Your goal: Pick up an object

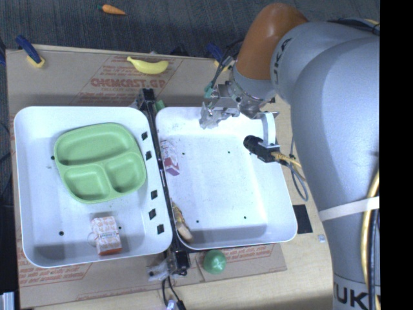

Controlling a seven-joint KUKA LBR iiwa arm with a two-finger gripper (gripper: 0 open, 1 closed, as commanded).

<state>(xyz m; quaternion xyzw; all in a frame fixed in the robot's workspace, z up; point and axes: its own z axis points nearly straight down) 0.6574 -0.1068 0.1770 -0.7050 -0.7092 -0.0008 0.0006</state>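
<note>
My gripper hangs low over the far left corner of the right bin, with the orange-banded wrist above it. A crumpled pink and white wrapper lies against that bin's left wall, below and left of the gripper. A tan, finger-like object rests at the bin's near left corner. In the left bin sits a green divided plate, and a small red and white packet lies nearer the front.
A black divider with clips runs between the bins. Outside them lie a yellow banana on the cardboard at the back, a green ball at the front, and a carrot on the floor. The arm's bulk covers the right side.
</note>
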